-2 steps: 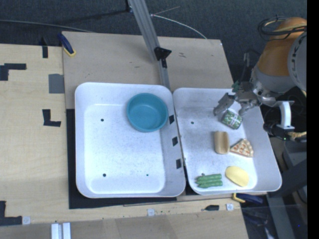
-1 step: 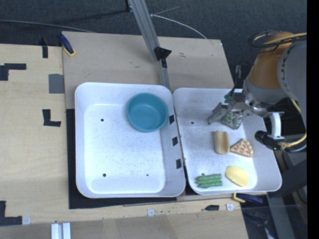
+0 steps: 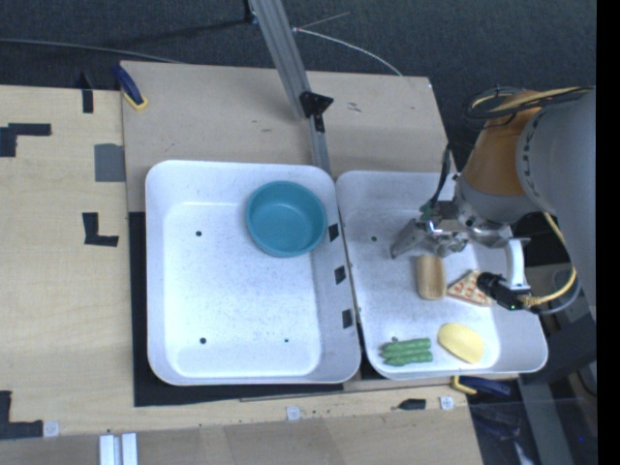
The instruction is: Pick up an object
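Bread roll (image 3: 430,277) lies just below the hand (image 3: 426,244) in right bin (image 3: 373,201).

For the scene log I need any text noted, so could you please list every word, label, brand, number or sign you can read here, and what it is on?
None: no readable text appears anywhere in this view.
The blue bowl, the tan block, the pizza slice toy, the yellow piece and the green beans carry no lettering.
The black marks on the bench are plain tape pieces, not characters.
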Controlling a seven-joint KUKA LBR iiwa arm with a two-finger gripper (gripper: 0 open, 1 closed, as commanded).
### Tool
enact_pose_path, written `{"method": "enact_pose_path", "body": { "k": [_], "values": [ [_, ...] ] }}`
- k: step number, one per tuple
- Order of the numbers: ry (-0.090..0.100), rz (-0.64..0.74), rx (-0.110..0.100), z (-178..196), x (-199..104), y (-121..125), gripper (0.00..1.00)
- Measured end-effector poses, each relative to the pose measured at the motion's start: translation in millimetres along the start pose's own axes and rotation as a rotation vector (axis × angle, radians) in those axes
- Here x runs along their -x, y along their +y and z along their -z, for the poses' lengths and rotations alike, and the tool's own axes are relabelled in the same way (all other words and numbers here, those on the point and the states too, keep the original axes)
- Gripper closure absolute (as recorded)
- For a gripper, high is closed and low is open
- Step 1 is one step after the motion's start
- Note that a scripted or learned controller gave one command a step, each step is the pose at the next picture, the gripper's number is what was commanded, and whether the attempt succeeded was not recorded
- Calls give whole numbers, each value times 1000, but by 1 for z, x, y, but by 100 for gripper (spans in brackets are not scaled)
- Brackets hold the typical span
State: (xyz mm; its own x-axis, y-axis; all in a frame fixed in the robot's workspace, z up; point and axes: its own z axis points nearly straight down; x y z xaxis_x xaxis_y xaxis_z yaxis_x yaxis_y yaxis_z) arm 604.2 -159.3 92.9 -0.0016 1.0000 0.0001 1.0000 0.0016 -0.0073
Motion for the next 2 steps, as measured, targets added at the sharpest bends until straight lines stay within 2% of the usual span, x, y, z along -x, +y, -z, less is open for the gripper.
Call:
{"method": "enact_pose_path", "body": {
  "k": [1, 2],
  "values": [
    [0, 2, 4, 13, -1, 1, 100],
    [-1, 1, 12, 76, -5, 4, 100]
  ]
}}
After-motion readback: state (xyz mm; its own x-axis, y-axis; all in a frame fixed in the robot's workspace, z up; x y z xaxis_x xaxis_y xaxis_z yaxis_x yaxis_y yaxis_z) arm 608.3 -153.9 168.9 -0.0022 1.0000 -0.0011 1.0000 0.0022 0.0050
